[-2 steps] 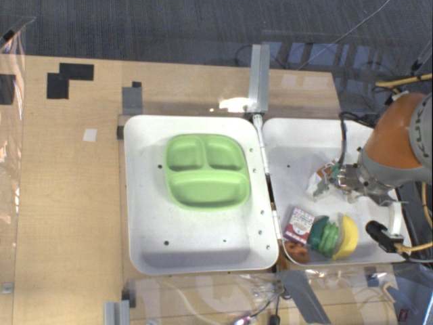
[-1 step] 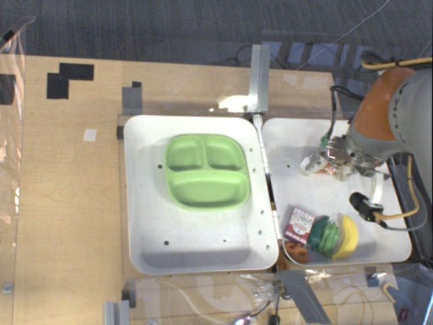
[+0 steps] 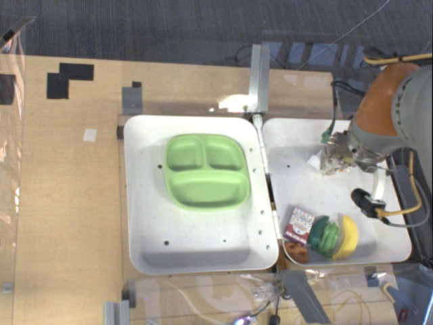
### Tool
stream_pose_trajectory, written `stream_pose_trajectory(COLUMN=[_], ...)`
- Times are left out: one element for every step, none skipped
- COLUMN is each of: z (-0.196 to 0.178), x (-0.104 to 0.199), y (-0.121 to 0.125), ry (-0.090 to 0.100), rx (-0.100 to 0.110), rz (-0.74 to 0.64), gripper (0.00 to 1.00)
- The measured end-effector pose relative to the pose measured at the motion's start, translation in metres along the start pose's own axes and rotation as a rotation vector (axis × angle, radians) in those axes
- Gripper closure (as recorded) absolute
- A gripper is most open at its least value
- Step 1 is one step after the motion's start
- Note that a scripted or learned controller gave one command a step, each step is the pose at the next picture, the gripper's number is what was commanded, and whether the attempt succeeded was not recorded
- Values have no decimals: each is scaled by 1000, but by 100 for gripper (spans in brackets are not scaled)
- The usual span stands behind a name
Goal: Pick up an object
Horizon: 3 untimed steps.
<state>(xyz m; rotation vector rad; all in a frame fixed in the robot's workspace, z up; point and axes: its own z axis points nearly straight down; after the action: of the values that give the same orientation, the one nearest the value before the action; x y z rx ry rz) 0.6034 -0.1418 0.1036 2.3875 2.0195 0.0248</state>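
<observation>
Objects for picking lie clustered in the near corner of the right bin point(image 3: 298, 141): a small red and white packet point(image 3: 300, 223), a green ridged toy point(image 3: 325, 235) just beside it, a yellow banana point(image 3: 348, 236) touching the green piece on its far side, and a brown item point(image 3: 296, 250) against the bin's front wall. The left bin point(image 3: 142, 181) bears a green divided plate point(image 3: 206, 170) with 3 compartments. The gripper point(image 3: 336, 162) sits low over the upper right part of the right bin, well apart from the cluster, next to a small white scrap I cannot identify. Whether its fingers are parted or closed I cannot tell, and nothing is visibly between them. This looks like the approach step, with no grasp made. The next move probably calls for travelling toward the cluster and choosing 1 piece with free sides, likely the packet or the banana, since the crowding could block a clean closure.
</observation>
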Motion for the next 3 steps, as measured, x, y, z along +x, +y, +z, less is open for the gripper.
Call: stream_pose_trajectory(z=[0,14,15], x=[0,-18,-42], y=[0,63,76], ry=[0,-11,0], rx=[0,18,17], rz=[0,23,-258], gripper=[0,0,0])
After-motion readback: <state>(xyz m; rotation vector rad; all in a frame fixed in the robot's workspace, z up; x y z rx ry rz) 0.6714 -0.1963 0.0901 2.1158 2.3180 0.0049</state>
